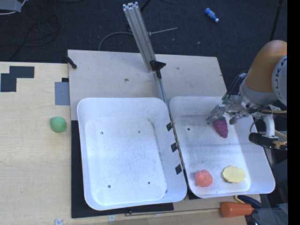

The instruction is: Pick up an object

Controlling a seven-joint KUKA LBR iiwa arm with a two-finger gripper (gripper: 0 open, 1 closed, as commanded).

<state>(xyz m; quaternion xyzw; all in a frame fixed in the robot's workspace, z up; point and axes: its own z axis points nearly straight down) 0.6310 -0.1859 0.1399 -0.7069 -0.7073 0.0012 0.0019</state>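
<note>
In the right bin [187, 146], a purple, grape-like object [221, 127] lies near the far right side. My gripper [223, 116] hovers directly over its upper end. The fingers are spread open, one on each side of the object's top. I cannot tell whether they touch it. A red-orange ball [203, 177] and a flat yellow piece [233, 174] rest at the near end of the same bin, well away from the gripper.
The left bin [89, 125] stands beside the right one, with black clips along their shared rim. A green ball [58, 124] sits on the wooden bench at the left. An orange object [236, 208] lies below the right bin. A metal rail [143, 36] slants across the back.
</note>
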